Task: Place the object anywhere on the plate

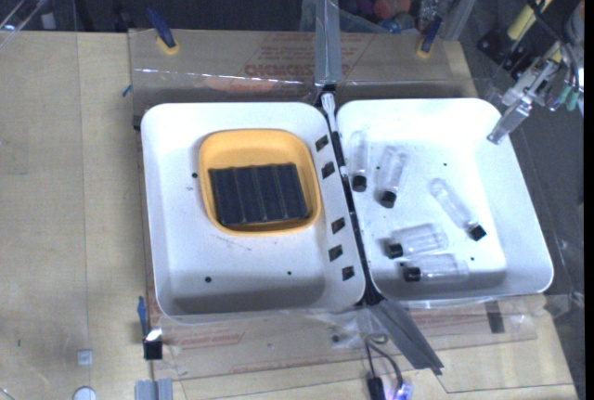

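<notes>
At right edge, hand (509, 122) partly cut off, clear vials (422, 238) faint

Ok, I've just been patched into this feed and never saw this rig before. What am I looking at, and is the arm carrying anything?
One fixed camera looks down at a slant on two shallow white bins. The left bin holds a rounded yellow plate with a dark ribbed slab on it. The right bin holds five small clear plastic vials with black caps. The robot's metal gripper hangs at the right bin's far right corner; nothing shows between its jaws.
</notes>
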